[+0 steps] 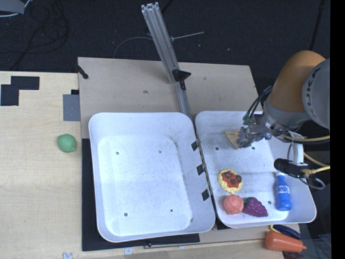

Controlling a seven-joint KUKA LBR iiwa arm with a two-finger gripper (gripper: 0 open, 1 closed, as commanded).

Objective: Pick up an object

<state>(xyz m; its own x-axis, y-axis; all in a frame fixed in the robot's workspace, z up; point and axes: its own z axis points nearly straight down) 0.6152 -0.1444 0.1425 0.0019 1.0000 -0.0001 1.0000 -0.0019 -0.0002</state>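
In the right bin (259, 161), my gripper (246, 140) reaches down near the far left part, right beside a small tan piece (232, 138) that lies on the bin floor. The tan piece touches or lies just left of the fingertips. Nearer the front of the same bin lie a yellow toy with red spots (230, 181), a pinkish-red round fruit (233, 204), a purple grape bunch (255, 207) and a blue bottle (282, 192).
The left bin (145, 171) stands beside the right one. A green ball (67, 143) rests on the wooden bench at the left. An orange object (284, 242) lies off the bin at the front right. A metal rail (164, 42) slants behind the bins.
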